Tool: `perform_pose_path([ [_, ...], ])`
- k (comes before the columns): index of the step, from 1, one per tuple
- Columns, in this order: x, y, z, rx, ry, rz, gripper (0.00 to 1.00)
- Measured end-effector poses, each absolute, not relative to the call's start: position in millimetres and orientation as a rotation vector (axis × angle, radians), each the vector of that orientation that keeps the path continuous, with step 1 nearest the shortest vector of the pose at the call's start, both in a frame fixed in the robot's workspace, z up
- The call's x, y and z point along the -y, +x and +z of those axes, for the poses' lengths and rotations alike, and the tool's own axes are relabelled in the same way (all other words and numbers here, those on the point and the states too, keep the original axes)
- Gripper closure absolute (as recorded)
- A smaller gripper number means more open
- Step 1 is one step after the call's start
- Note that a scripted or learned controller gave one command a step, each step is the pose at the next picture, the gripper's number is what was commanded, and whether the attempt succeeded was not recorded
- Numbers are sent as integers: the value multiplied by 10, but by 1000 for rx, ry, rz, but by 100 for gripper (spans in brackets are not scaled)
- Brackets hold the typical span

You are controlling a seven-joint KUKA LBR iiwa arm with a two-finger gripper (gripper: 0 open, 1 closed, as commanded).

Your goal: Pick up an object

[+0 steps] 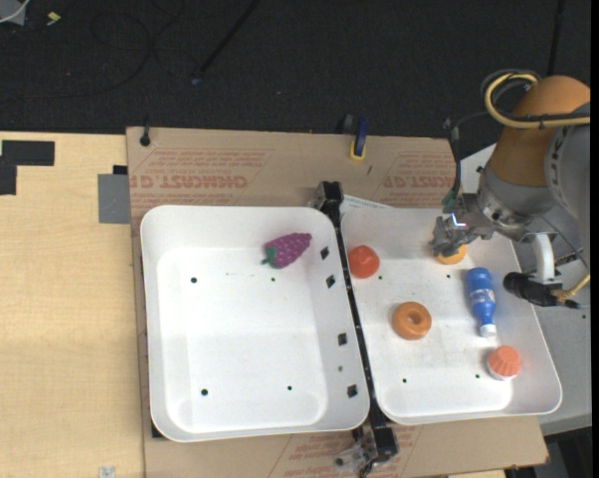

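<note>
The grey two-finger gripper (452, 235) is low in the right white bin (538, 391), at its far side, directly over a small yellow-orange object (451, 256). Whether the fingers are clenched on it or released cannot be told; the view is too small there. A blue plastic bottle (481, 301) lies nearby.

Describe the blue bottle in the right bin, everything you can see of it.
The blue bottle is small, glossy like plastic, with a white cap at its lower end and a pale label patch on its body. It lies on its side on the floor of the right bin, roughly lengthwise toward the camera, cap end nearer. Nothing touches it: the orange ring lies to its left, an orange-and-white piece just below its cap, and the gripper is above it, apart.
</note>
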State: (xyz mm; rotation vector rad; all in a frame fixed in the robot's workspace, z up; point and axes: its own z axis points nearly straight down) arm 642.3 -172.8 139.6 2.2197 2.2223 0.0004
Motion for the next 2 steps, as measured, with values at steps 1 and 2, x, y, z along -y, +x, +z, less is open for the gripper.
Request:
perform_pose_path([
  [1, 2000, 6321, 861, -2224, 2222, -4, 100],
  [2, 2123, 6002, 875, -2225, 2223, -4, 100],
])
